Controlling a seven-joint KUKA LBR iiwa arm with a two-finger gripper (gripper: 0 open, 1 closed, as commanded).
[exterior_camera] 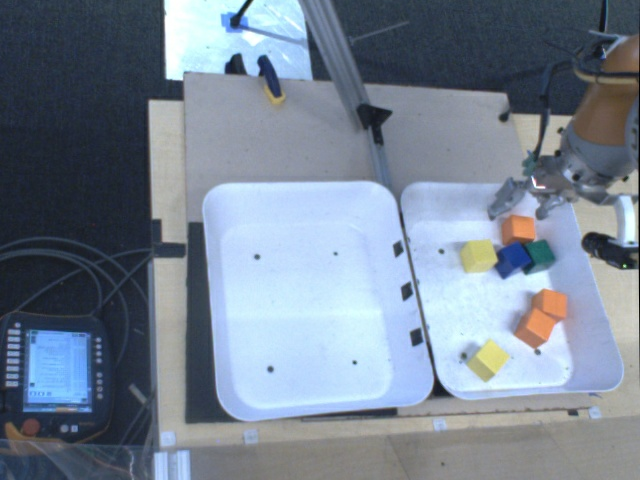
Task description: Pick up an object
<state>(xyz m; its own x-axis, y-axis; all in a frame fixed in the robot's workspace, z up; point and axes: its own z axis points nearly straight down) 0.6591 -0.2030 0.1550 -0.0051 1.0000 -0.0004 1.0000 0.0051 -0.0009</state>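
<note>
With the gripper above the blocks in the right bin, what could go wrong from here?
The orange block under the gripper sits close to the blue block and green block, so a finger may land on a neighbour. It also lies near the right bin wall, so it might get pushed aside.

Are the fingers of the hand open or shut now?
Open. The hand has its two fingers spread apart, nothing between them, just above the orange block in the right bin.

A handheld control screen (50, 376) with cables (90, 268) lies left of the desk (300, 128); a yellow-handled tool (270, 80) rests on the desk's far edge.
</note>
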